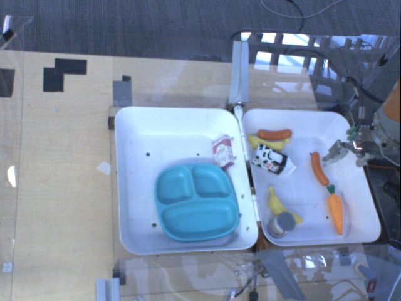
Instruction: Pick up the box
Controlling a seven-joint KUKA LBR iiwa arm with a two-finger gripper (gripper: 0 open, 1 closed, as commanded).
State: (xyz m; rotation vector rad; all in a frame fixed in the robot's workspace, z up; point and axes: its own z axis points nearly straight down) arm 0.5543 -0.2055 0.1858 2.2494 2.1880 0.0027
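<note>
Your left bin [131, 168] holds the blue divided plate [196, 201] at its 5 o'clock side. The box [222, 152], a small red-and-white packet, lies against that bin's right wall at about 2 o'clock, just above the plate and untouched. The right bin [369, 221] carries a cow-patterned carton [271, 160], sausages, bananas, a carrot and a can. The gripper [343, 150] sits at the right bin's 3 o'clock rim, well apart from the box; it looks empty, though you cannot tell how its jaws stand. The whole pick remains.
</note>
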